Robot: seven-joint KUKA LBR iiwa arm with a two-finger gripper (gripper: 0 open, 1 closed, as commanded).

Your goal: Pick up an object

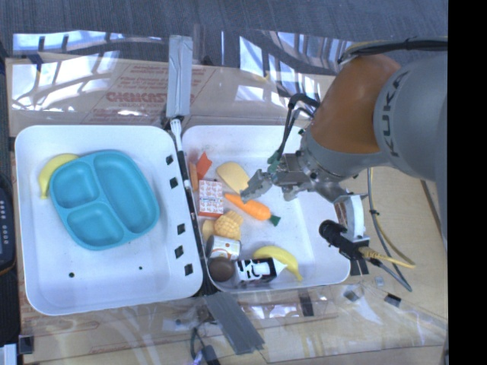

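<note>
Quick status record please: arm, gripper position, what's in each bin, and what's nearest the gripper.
arm: KUKA arm reaching in from the right over the right bin
gripper: gripper low over the bin's middle
nearest item: toy carrot, just below the gripper
right bin also: banana, pale yellow piece, small carton, corn-like toy
left bin: blue divided plate, yellow banana at its left edge

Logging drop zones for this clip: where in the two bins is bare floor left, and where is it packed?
Left bin: bare floor runs along the near edge and right side, below and beside the blue divided plate. Right bin: a bare strip right of the carrot and banana, partly under the arm. Its left side along the divider is packed.
</note>
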